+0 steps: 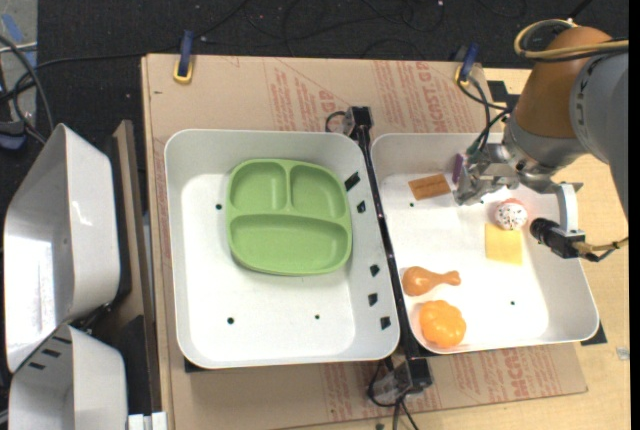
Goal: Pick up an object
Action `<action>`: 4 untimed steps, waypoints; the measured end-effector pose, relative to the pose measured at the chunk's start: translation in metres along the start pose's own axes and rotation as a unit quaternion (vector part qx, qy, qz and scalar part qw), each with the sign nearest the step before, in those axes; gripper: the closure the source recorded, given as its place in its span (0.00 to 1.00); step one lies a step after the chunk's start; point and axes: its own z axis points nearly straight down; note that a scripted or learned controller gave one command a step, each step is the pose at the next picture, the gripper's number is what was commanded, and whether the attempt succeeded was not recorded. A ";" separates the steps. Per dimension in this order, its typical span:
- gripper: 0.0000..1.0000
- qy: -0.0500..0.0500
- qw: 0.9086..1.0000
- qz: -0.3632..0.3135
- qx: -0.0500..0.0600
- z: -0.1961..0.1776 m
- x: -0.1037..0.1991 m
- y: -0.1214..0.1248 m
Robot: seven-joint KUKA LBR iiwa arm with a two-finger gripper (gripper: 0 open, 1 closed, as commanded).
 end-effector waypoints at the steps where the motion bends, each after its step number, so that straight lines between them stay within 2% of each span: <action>1: 1.00 -0.001 1.000 0.001 -0.002 -0.052 -0.009 -0.003; 2: 1.00 0.000 1.000 -0.002 -0.002 -0.096 -0.011 0.003; 3: 1.00 0.000 1.000 -0.001 0.000 -0.102 -0.011 0.004; 4: 1.00 0.002 1.000 -0.004 0.001 -0.115 0.043 0.000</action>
